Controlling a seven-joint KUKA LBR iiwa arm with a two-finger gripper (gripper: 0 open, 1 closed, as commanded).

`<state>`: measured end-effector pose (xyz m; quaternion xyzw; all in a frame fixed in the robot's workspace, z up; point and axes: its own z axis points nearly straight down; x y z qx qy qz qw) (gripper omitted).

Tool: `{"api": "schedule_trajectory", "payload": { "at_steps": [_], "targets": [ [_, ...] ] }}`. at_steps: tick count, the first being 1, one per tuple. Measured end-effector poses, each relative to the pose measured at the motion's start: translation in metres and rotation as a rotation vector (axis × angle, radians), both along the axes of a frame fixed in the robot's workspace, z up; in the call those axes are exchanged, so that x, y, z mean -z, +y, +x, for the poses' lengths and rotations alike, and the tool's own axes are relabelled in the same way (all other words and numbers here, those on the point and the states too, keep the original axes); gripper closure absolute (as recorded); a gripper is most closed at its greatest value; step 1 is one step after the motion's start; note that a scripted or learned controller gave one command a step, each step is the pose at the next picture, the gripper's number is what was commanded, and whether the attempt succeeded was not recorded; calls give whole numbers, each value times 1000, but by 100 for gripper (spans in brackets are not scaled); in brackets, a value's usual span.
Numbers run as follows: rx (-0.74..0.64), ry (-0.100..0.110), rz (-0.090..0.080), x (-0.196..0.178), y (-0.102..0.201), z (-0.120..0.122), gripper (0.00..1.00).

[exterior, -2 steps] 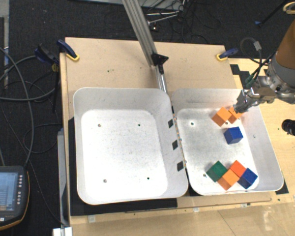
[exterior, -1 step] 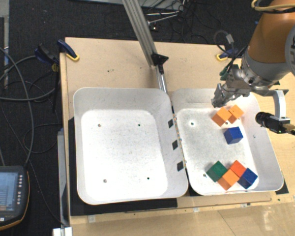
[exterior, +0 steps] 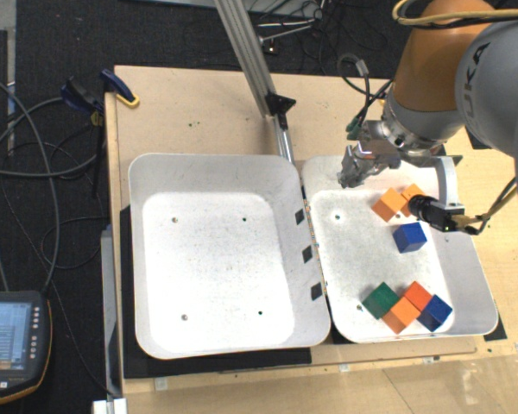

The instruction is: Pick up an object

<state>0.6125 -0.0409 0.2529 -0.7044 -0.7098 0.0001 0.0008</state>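
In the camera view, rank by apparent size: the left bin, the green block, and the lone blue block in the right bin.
1. left bin, by far the largest.
2. green block.
3. lone blue block.
The two blocks look nearly alike, and the green one sits nearer the camera, so their order is unsure.

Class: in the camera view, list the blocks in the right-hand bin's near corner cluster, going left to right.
Green block → orange block → red-orange block → blue block.
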Motion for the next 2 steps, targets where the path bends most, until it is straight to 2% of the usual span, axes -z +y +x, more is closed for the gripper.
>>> {"api": "schedule_trajectory", "payload": {
  "at_steps": [1, 2],
  "targets": [
    [0, -5, 0, -3, 50, 22, 100],
    [0, -4, 0, 1, 104, 33, 100]
  ]
}}
